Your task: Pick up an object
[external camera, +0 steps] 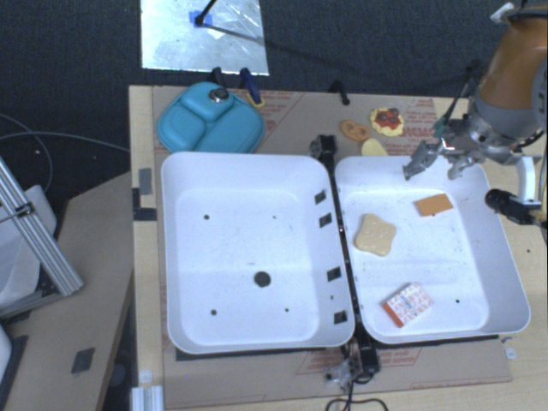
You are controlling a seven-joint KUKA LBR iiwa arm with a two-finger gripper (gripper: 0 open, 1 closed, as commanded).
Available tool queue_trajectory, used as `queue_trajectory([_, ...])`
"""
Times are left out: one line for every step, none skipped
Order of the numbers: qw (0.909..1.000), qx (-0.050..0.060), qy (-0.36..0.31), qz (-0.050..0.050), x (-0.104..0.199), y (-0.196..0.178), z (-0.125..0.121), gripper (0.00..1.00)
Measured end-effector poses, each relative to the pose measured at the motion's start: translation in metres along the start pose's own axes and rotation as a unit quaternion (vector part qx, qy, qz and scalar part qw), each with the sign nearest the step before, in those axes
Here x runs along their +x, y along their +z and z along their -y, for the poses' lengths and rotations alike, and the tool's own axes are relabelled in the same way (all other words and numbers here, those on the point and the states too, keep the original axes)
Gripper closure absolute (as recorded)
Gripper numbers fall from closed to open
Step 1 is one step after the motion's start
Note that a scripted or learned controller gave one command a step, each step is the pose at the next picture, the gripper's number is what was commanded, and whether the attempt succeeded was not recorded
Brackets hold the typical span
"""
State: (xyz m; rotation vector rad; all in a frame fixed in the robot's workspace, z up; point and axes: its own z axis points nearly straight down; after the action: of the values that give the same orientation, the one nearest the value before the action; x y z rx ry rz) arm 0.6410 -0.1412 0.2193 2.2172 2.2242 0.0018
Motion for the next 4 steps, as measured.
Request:
queue_trajectory([1.0,0.002,0.003,0.0,-0.035,0.02,0.053,0.0])
queue_trajectory([1.0,0.006,0.004,-0.002,-0.067,0.104,0.15,0.0])
queue_trajectory([1.0,-0.002,-0.004,0.0,0.033,0.128,0.109,0.0])
queue_trajectory([1.0,-0.005,-0.003,0.001,0.06,0.132,0.038,0.0])
